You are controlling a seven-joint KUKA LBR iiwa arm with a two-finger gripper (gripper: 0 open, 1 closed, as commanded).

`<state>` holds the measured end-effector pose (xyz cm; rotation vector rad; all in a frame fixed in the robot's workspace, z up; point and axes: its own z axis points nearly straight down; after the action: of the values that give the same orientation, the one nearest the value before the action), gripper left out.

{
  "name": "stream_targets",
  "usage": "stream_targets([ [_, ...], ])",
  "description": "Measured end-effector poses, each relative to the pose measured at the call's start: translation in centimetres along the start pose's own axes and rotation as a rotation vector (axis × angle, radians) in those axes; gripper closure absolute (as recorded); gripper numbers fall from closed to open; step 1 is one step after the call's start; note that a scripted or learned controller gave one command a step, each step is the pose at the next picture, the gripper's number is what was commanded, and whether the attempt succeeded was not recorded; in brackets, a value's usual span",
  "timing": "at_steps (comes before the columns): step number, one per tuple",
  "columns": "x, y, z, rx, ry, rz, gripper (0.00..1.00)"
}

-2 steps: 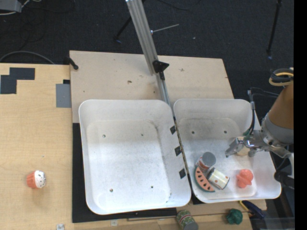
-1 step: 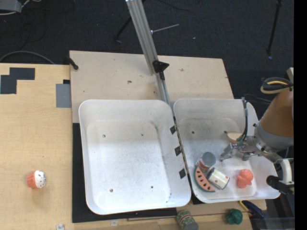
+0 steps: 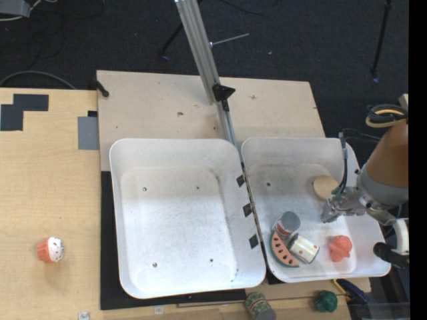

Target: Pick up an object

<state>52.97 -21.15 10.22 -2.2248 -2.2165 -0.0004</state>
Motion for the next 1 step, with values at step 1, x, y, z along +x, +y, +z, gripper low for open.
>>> stream_targets([
  [1,0.66,0.62,-5.84,-0.004,-0.002,-0.006,1.00],
])
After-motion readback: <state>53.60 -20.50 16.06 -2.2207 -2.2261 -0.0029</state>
